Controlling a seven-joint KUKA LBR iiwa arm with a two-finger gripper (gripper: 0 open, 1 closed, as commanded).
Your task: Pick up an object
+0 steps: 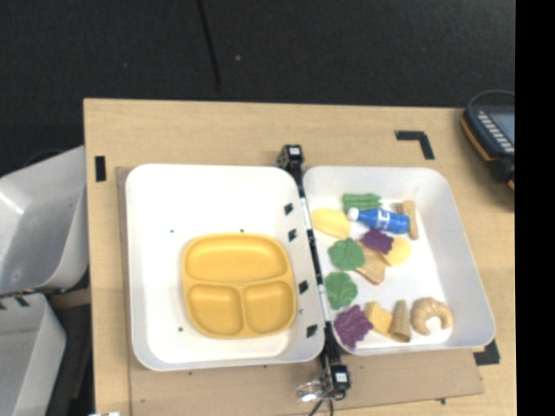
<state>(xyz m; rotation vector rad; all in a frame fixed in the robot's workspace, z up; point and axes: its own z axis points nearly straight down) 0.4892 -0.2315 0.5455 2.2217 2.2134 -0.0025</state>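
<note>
I am observing a light wooden bench carrying two shallow white plastic bins on dark flooring.

My one fixed camera — mounted above the bench, angled downward, moderately distant — frames both the left bin and right bin, plus dark floor beyond.

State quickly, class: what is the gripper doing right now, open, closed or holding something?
Gripper: cannot be told from this camera view; the toy food items all lie in the right bin.
</note>
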